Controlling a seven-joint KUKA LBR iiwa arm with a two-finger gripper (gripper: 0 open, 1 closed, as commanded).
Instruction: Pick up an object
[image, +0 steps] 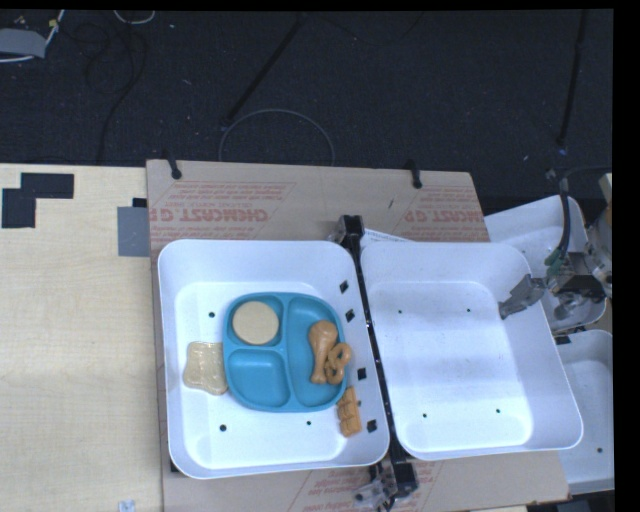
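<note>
Pretzel (330, 352) in left bin, far from pincer (524, 293)

Robotics lab: white bins (440, 440), loose cables (275, 125)

left bin (190, 290): white plastic, smooth, faint sheen
right bin (450, 410): white plastic, smooth, soft gloss
divided plate (262, 378): blue plastic, smooth, slightly glossy
round cracker (254, 322): pale tan, matt, looks like toy food
pretzel piece (328, 352): golden brown, slightly shiny
pale slice (205, 367): beige, matt, a little rough
board under bins (310, 205): brown cardboard, matt, printed red
bench top (70, 350): light wood look, matt
floor (300, 80): dark carpet, rough
gripper (522, 296): grey metal, dull
</note>
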